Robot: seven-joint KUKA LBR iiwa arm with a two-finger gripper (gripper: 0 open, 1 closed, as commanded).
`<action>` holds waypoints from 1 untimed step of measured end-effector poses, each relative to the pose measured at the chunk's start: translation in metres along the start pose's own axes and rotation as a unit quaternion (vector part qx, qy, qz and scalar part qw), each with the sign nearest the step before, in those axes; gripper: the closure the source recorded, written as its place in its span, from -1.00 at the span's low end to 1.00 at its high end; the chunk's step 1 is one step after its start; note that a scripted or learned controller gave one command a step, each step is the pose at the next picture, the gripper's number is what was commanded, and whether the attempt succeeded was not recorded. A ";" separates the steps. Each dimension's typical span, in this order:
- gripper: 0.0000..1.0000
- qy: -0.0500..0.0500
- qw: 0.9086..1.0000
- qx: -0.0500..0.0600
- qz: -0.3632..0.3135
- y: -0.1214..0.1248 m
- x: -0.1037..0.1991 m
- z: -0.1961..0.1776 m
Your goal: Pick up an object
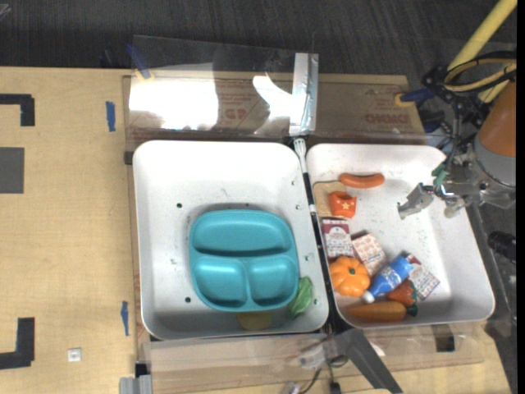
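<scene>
The hand hung over the right bin, toward its 2 o'clock corner, above bare white floor. Its metal parts were small and blurred; whether the fingers were spread or closed could not be told. Nothing was seen between them. The arm was cut off by the frame edge at 3 o'clock, only its orange band and grey wrist visible.

Right bin contents: a sausage at 11 o'clock of the bin; below it a red block on a brown board; two small printed cartons near centre-left; an orange pumpkin at 7 o'clock; a blue bottle lying tilted beside it; a carrot-like piece along the 6 o'clock wall, partly shadowed. All lay well apart from the hand.

Left bin: a teal divided tray, with a green item half hidden under its 5 o'clock corner.

Both bins sat on the counter.
</scene>
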State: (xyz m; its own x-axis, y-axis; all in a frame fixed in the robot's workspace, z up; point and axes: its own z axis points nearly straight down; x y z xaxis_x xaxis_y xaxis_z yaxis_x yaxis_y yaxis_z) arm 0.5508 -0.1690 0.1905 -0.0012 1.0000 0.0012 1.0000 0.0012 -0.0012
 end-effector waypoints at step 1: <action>-1.00 -0.002 0.997 -0.005 -0.075 0.107 0.022 0.102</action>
State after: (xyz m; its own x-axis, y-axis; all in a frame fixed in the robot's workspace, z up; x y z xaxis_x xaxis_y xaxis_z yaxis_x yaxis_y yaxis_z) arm 0.6578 -0.1465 0.0888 -0.1502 0.9886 -0.0031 0.9886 0.1502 0.0085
